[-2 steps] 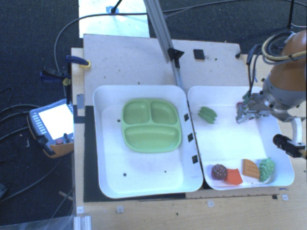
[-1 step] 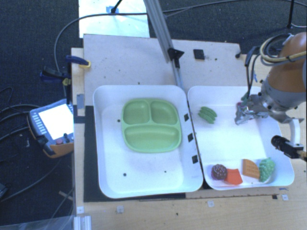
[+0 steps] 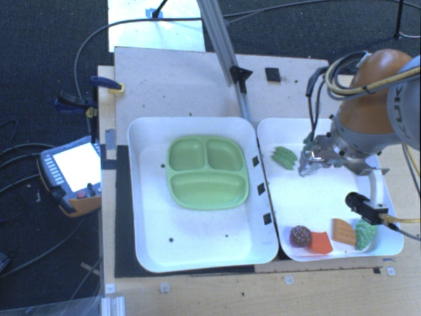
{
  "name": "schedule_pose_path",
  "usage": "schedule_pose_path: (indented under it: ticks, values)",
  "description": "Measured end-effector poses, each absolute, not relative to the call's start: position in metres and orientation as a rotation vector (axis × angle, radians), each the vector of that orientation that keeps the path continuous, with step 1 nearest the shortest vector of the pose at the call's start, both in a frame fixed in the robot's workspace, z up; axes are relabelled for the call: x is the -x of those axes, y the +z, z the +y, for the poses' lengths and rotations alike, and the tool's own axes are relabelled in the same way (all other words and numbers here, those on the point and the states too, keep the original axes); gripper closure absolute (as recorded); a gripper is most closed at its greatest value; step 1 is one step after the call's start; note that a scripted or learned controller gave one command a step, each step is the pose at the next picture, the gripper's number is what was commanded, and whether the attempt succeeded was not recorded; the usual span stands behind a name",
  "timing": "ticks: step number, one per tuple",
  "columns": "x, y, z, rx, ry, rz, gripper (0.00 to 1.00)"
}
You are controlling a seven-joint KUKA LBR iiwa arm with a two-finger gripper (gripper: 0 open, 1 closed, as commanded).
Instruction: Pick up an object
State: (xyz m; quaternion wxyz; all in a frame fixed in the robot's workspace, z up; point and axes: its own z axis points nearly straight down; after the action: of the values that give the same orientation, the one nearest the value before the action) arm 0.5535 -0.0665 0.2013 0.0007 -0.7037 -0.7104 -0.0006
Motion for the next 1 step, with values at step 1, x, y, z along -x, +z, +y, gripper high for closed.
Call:
schedule_pose_path:
  ticks: [1]
  values:
    - [-0.5419,0.2133,-0.0230,2.210,-0.003,-2.231,1.00]
